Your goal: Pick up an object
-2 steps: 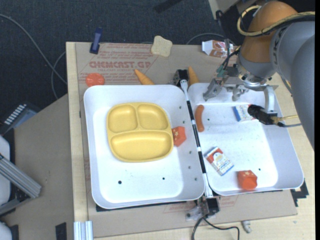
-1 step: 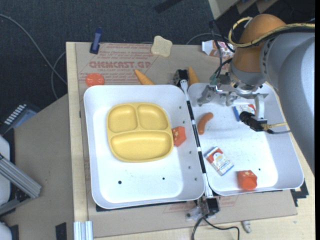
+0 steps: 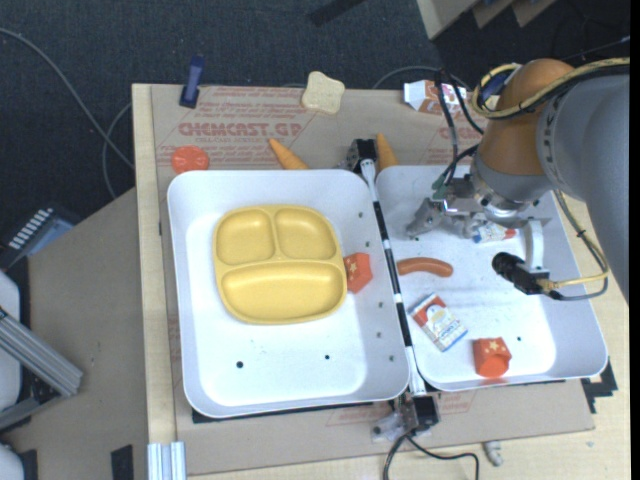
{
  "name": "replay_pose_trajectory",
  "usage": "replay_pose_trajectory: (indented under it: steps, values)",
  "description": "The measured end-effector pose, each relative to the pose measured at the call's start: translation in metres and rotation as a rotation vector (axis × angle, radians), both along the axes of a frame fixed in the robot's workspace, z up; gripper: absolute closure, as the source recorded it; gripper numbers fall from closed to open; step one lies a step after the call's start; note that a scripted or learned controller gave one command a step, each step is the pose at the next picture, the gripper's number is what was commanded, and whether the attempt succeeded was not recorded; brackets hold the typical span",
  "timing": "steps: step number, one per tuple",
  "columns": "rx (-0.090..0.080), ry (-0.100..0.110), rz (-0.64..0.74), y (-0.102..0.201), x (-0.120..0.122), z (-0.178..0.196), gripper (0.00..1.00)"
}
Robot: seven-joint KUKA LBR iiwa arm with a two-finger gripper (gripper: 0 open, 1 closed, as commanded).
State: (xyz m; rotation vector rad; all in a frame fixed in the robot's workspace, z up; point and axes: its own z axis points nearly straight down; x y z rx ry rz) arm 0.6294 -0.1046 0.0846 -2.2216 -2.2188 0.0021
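Camera view: gripper (image 3: 425, 220) hovers low at the right bin's (image 3: 560, 353) far-left corner, grip state not discernible, nothing seen held; approach step, next move is descending onto the sausage (image 3: 424, 266) lying just near of it.

Workbench over dark carpet.
A cardboard sheet (image 3: 250, 128) covers the bench; dark carpet (image 3: 90, 28) with a loose cable (image 3: 75, 93) surrounds it.

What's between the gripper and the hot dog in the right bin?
Nothing visible. The gripper sits over the upper part of the right bin, and the hot dog lies just below it on bare bin floor. The small packet and red piece lie farther down, off that path.
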Motion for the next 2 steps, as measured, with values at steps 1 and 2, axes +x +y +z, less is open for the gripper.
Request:
replay_pose_trajectory:
  steps: [1, 2]
  values:
    - [0.0, 0.0, 0.0, -0.008, -0.058, 0.0, 0.0]
    - [0.001, 0.001, 0.001, 0.011, -0.07, 0.0, 0.0]
